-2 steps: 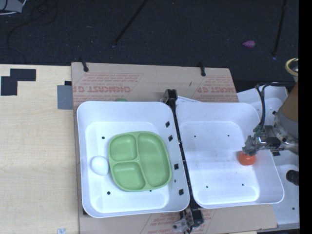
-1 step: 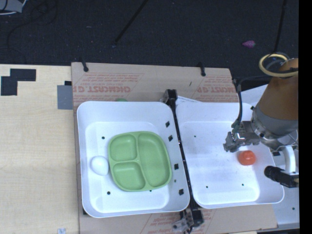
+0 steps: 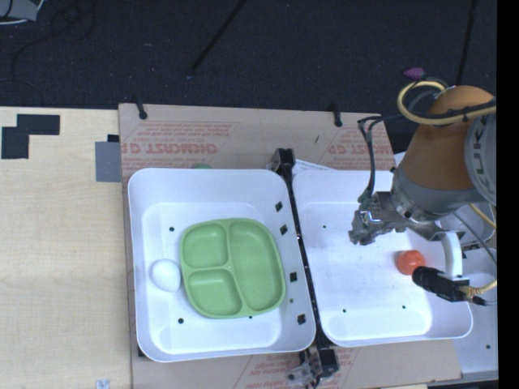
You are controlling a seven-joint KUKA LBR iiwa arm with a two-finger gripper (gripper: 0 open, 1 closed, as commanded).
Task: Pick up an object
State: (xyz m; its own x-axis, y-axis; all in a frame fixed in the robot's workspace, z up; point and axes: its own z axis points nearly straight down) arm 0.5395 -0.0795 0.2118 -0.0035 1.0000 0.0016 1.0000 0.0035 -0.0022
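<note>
1. Lower right of the frame: the orange ball (image 3: 409,260) lies loose in the right bin (image 3: 369,318); nothing is picked yet.
2. Just up-left, the gripper (image 3: 362,231) hovers nearby; I cannot tell its grip.
3. Left, the green tray (image 3: 231,266) and white ball (image 3: 165,275) sit untouched.

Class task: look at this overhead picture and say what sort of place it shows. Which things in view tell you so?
Probably a robotics lab test bench: a grey and orange robot arm reaches over two white bins, which hold a green divided plate, a white ball and an orange ball.
</note>
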